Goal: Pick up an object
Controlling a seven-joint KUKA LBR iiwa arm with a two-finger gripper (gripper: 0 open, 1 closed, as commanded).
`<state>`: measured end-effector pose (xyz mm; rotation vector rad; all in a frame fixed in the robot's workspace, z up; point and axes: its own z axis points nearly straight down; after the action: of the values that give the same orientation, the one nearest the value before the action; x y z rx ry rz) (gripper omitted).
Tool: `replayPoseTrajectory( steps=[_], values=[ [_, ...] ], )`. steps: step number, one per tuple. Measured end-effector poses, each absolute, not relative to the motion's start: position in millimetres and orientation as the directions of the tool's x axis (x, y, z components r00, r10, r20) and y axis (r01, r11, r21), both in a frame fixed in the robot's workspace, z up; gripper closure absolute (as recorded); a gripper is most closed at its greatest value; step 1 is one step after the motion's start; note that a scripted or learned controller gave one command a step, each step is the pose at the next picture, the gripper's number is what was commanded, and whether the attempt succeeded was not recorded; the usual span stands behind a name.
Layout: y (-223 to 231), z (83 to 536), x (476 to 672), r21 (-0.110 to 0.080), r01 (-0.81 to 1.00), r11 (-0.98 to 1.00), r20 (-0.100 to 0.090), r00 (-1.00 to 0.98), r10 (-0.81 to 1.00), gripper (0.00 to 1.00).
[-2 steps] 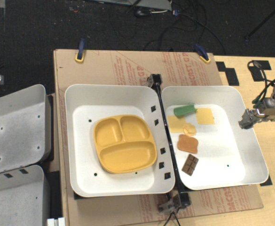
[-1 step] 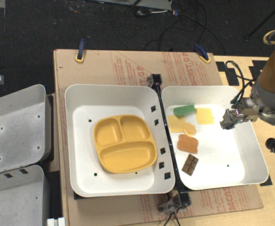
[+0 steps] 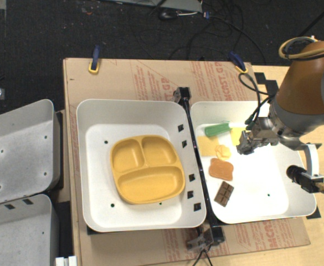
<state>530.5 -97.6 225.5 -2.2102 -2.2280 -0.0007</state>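
Two shallow white bins side by side on a cardboard-topped bench (image 3: 128,71), clamped down at the back edge, presumably so nothing slides around mid-run. Left bin (image 3: 95,121) taken up mostly by a yellow divided plate (image 3: 148,169), sitting a bit rotated near the middle. Probably there as a drop-off spot, though that's a guess. Right bin (image 3: 272,204) holding all the small stuff, bunched up against its left side near the divider.

Grey arm (image 3: 306,87) coming in from the right over the right bin, gripper (image 3: 245,144) down low just right of the clutter. Can't tell the gripper state from this angle: too dark and too small to make out, and nothing visibly between the tips, so not calling it a grasp.

As for candidates to pick up: pale yellow flat piece (image 3: 207,146), looks like a cheese slice, lying flat with a green pod-shaped thing (image 3: 217,129) at its top edge. Small curly yellow bit (image 3: 222,151) at the slice's right edge, nearest the gripper. Orange toast-looking chunk (image 3: 221,169) just below that, and a brown chocolate-bar piece (image 3: 224,193) lower still, apart from the rest.

Judging by position, seems lined up for something at the upper end of the pile. Tight cluster though, so decent chance of nudging neighbours or pinching a flat piece that won't lift.
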Motion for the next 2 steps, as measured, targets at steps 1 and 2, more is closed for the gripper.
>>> replayPoseTrajectory(
  steps=[1, 2],
  values=[
    [-43, 237, 529.0, 0.001, 1.0, 0.009, 0.002, -0.009, 1.0, 1.0],
    [10, 225, 527.7, -0.002, 1.0, 0.008, 0.001, -0.008, 1.0, 1.0]
  ],
)
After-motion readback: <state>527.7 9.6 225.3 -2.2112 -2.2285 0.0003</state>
